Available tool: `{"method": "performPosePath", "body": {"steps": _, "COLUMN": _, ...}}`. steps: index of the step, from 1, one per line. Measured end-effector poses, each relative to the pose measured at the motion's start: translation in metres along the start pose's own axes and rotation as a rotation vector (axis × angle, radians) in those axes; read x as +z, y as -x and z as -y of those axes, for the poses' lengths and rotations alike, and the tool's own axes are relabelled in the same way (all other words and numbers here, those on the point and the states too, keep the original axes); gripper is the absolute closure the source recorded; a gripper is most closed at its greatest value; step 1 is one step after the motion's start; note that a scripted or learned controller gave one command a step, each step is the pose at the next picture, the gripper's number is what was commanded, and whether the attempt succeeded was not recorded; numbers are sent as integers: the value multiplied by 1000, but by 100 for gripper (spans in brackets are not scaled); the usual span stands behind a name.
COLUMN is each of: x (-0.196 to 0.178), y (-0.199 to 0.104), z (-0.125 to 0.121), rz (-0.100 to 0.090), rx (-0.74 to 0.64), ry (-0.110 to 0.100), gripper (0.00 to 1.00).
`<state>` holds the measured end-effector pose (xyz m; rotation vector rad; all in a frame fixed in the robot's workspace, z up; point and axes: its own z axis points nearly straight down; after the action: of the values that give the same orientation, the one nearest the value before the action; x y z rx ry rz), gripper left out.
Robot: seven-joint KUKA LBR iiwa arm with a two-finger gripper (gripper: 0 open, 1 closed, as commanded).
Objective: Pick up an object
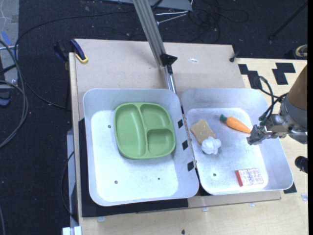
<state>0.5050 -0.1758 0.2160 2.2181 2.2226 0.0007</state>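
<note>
The small red-and-white packet (250,176) bears print too small to read.

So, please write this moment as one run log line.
gripper: beside carrot, holds nothing | right bin: carrot, cracker, white lump, red packet

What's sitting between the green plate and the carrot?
In the camera view, between the green plate and the carrot lie the bins' adjoining rims, then a tan cracker-like piece with a white lump just below it.

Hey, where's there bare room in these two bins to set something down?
Left bin: bare floor below and left of the green plate. Right bin: open patch between the white lump and the red packet. Crowded around the carrot, cracker and gripper.
</note>
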Motion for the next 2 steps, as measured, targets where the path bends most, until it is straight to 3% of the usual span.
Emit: {"method": "performPosePath", "body": {"steps": 2, "x": -12, "y": -95, "z": -42, "rz": -2, "rx": -6, "ry": 2, "gripper": 100}}
